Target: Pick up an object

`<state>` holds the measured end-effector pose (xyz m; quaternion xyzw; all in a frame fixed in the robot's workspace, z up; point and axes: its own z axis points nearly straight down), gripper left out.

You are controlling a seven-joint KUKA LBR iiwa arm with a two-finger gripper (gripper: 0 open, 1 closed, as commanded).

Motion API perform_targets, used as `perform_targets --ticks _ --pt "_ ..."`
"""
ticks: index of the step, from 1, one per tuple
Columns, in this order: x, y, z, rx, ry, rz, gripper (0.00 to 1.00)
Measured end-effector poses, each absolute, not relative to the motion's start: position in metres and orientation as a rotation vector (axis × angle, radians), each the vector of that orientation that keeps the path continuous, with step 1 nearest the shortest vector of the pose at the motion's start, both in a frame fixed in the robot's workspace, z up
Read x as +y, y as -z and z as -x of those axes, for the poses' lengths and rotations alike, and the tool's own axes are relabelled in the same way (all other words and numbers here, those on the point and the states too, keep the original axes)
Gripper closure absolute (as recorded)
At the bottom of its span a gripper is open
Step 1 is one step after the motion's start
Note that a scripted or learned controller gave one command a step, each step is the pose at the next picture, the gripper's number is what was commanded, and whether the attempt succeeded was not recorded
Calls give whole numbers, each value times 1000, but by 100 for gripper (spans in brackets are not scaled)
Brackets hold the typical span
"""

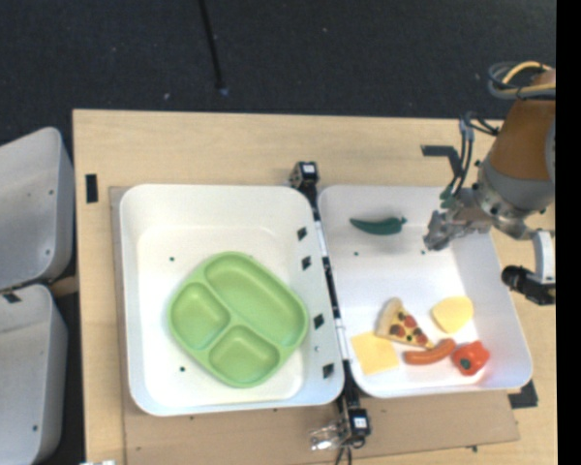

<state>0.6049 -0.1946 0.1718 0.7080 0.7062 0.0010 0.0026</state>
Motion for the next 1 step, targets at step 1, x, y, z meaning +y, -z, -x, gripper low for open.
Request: perform_targets --ticks 1 --pt "-196 -216 -606 2222 -3 -2214 100"
